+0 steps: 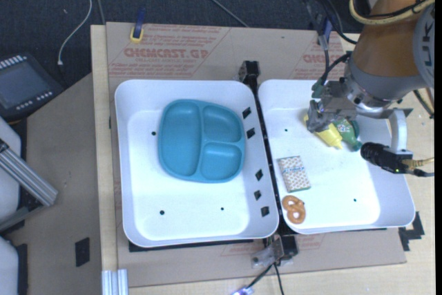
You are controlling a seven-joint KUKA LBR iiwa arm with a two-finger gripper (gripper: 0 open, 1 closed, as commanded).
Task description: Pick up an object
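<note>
My hand (322, 118) low in right bin (387, 207), over yellow toy (331, 136). Grip state: cannot tell. Reaching step, I judge. Next: close on toy, lift straight. Pretzel (294, 208), packet (294, 173) nearby.

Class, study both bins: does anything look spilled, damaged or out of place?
Nothing stands out. The blue divided plate lies flat in the left bin; the patterned packet and pretzel lie apart in the right bin.
</note>
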